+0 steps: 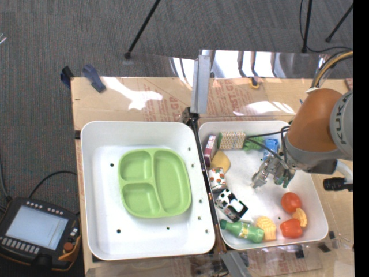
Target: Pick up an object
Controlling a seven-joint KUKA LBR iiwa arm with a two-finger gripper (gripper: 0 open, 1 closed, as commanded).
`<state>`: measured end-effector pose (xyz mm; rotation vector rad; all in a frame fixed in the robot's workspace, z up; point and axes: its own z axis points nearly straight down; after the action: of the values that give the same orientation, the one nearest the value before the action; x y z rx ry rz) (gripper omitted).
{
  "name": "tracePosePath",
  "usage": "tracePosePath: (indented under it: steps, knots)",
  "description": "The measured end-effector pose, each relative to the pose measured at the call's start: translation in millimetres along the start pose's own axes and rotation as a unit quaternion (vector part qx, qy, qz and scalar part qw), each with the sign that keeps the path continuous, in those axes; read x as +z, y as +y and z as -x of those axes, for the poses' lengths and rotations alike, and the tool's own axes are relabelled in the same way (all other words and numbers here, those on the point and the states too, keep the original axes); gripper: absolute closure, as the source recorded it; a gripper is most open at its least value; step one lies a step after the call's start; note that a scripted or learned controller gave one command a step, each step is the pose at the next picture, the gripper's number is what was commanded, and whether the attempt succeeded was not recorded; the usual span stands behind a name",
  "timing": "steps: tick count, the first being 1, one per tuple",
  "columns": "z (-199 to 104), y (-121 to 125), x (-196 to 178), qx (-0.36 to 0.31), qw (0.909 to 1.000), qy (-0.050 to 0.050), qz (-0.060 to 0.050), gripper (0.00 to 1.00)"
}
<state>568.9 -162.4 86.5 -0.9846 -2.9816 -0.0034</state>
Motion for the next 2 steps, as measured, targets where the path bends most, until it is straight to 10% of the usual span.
tracePosePath:
  steps: [1, 2]
  knots:
    - [78.8, 0.6, -1.4, -0.024, 0.9997, -0.001, 0.001, 1.00]
    - [78.9, 0.9, -1.8, -0.025, 0.9997, -0.002, 0.000, 0.00]
